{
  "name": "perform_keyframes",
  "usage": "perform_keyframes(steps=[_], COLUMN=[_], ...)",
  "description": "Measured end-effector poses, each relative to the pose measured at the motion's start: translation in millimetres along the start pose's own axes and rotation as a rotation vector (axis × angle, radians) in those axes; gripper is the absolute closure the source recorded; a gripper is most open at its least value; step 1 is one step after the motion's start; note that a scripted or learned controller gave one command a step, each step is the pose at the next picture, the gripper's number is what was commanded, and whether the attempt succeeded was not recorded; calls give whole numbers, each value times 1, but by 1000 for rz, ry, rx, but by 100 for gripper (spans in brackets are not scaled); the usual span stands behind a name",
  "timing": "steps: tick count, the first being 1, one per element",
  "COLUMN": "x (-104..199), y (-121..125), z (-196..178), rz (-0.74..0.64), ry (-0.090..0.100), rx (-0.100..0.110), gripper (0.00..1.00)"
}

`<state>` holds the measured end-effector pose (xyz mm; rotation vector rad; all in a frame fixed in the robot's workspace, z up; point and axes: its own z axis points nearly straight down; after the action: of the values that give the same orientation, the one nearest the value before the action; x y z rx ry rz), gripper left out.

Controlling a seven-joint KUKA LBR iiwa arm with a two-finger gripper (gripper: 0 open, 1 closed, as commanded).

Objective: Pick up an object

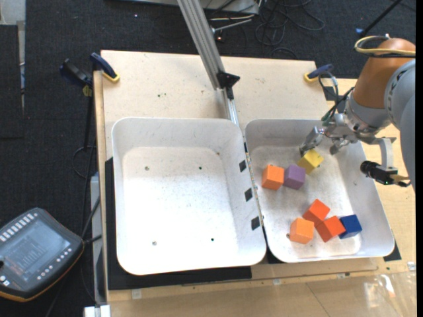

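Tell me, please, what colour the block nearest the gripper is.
Yellow: the block sits just below the gripper in the right bin, camera view.

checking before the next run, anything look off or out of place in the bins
Nothing spilled or damaged. All blocks lie in the right bin. The only oddity is the yellow block, tilted on a corner right under the hand; whether it is gripped is unclear.
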<state>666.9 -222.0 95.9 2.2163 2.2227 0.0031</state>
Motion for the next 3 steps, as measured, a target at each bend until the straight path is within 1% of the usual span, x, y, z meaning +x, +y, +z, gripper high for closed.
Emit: perform_keyframes(steps=[1,2,3], x=[0,1,1], y=[0,8,9], z=[-11,-57,-100], rz=[-2,0,1], ry=[-2,-2,-2], rx=[-1,-4,-4], gripper=[100,100,100])
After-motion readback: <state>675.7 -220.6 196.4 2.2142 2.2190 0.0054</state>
